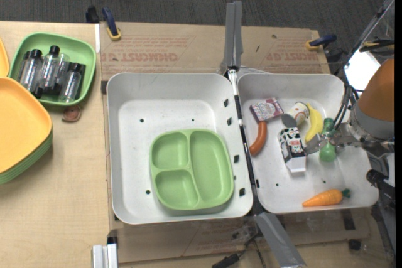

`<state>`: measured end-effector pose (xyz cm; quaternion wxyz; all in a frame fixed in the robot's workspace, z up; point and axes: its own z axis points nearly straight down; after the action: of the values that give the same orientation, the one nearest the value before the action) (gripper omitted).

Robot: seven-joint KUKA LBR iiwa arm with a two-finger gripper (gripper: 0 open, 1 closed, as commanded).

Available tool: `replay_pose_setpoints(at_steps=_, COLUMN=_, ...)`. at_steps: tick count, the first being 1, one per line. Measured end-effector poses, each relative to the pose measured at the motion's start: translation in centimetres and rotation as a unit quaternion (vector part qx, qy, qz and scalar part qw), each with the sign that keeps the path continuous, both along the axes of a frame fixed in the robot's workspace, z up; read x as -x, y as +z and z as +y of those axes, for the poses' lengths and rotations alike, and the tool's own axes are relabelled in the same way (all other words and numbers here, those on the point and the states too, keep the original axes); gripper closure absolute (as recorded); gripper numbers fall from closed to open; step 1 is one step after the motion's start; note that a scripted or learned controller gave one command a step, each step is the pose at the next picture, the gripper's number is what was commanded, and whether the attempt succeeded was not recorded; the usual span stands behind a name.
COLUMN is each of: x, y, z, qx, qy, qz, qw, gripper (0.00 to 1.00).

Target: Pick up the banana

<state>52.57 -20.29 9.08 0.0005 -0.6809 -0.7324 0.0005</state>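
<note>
Orange toy carrot (324,198) lies nearest the camera in the right bin (276,194), at about 5 o'clock of that bin's floor, tip pointing left. Green three-compartment divided plate (190,169) sits in the left bin (125,135), low and right of centre, all compartments bare.

Mid right bin: small black-and-white carton (293,146) near centre, lying on its side, its white end toward the camera. Reddish-orange sausage-shaped toy (258,138) at 9 o'clock of the carton, close to the divider between bins. Green bottle-shaped toy (328,151) at 3 o'clock of the carton.

Gripper (331,132) comes in from the right edge, at the bin's 3 o'clock, just above the green toy and just beside the banana's lower end. Jaw state: cannot tell, fingers too small and cluttered to read. Orange band of the arm (383,97) shows at the frame's right margin.

Banana (313,124), yellow, lies at 1 o'clock of the carton, roughly upright in the frame, resting on the bin floor. Round white-and-tan item (301,113) touches its left side; identity unclear. Purple-pink packet (266,109) at 11 o'clock of the carton.

Far left on the bench: green tray (31,47) holding dark-capped bottles (50,74); stacked orange plates (19,128) below it. Blue-and-yellow clamps (111,24) at the cardboard's far corners.
</note>
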Motion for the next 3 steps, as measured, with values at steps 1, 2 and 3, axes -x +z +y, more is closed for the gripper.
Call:
replay_pose_setpoints(at_steps=1, x=0.0, y=0.9, z=-0.1, qx=0.0003, qy=-0.002, qz=0.0, qw=1.0, gripper=1.0)
replay_pose_setpoints(at_steps=2, x=-4.8, y=12.0, z=3.8, qx=0.0009, qy=-0.073, qz=0.0, qw=0.9973, gripper=1.0)
replay_pose_setpoints(at_steps=3, x=0.5, y=1.8, z=3.7, qx=0.0005, qy=-0.215, qz=0.001, qw=0.9767, gripper=1.0)
